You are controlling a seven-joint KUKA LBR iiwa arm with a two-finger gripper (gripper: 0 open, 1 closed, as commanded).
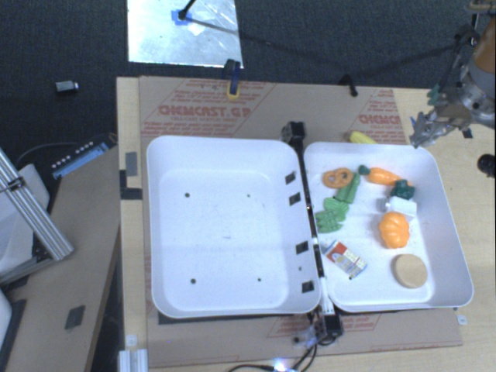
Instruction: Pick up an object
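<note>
Orange pumpkin [394, 229] sits low and left of the gripper [422, 136], which hovers at the right bin's [453, 266] far corner, finger state unreadable. Approach stage; next, descend over it.

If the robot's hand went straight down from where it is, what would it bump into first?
Probably the back right corner of the right bin, or the bench just behind it. The hand hangs over that rim, away from the toys. Depth is hard to judge.

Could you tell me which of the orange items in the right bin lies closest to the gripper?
The toy carrot, with its green top, near the bin's far edge. The gripper hangs past that edge, while the orange pumpkin and the pretzel sit farther off.
</note>
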